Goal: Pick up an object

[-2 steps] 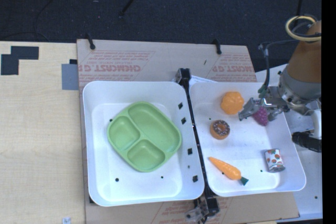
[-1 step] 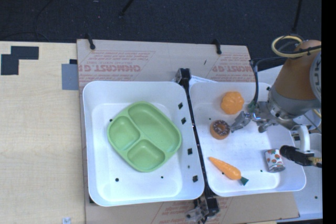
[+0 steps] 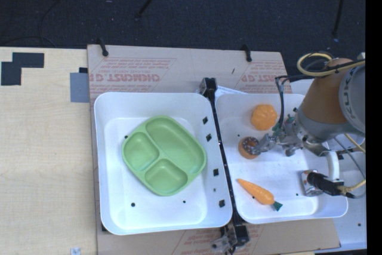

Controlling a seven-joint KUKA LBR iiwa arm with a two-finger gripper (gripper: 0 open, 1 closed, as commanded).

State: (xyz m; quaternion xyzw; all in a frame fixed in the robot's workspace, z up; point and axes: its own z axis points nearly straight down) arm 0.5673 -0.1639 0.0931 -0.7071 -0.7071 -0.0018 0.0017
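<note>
Right bin (image 3: 280,203): gripper (image 3: 258,149) seemingly against round brown toy (image 3: 248,147).

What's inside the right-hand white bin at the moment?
The right white bin holds an orange ball, a small brown round piece at the gripper, and a toy carrot. The arm covers its right side.
</note>
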